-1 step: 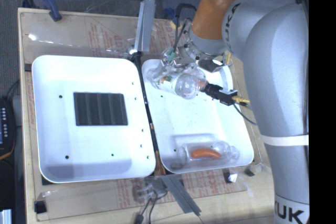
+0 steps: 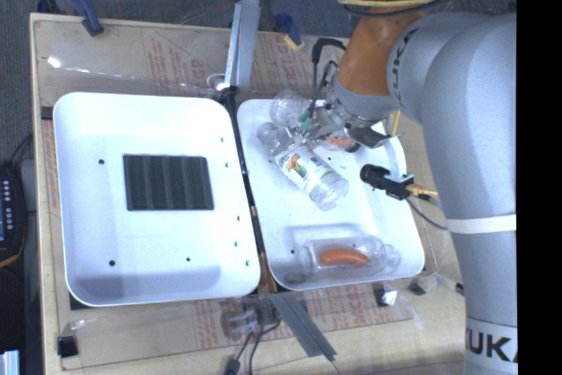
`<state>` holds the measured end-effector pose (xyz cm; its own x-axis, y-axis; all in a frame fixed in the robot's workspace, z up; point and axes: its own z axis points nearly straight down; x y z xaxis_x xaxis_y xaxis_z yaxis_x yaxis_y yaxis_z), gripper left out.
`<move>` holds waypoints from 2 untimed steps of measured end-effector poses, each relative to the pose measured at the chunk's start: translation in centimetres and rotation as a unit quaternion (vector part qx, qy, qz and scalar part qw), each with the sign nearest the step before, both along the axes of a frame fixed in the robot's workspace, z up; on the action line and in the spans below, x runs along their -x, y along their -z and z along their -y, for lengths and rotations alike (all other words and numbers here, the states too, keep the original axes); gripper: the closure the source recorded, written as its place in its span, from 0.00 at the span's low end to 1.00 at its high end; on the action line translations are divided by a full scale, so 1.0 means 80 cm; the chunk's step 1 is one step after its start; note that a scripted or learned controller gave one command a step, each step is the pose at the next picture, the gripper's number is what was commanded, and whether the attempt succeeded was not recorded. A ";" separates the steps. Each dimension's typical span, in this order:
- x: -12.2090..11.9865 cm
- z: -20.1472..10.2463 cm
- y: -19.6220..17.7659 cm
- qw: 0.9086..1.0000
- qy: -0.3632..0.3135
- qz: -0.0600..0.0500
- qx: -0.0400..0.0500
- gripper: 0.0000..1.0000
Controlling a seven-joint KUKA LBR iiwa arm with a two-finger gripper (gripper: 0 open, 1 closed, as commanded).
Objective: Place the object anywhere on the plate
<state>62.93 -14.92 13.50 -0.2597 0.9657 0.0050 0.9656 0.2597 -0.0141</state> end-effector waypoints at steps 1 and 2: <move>0.000 -0.001 -0.011 1.000 -0.002 -0.002 0.000 1.00; -0.034 -0.092 -0.071 0.993 -0.118 0.006 0.000 1.00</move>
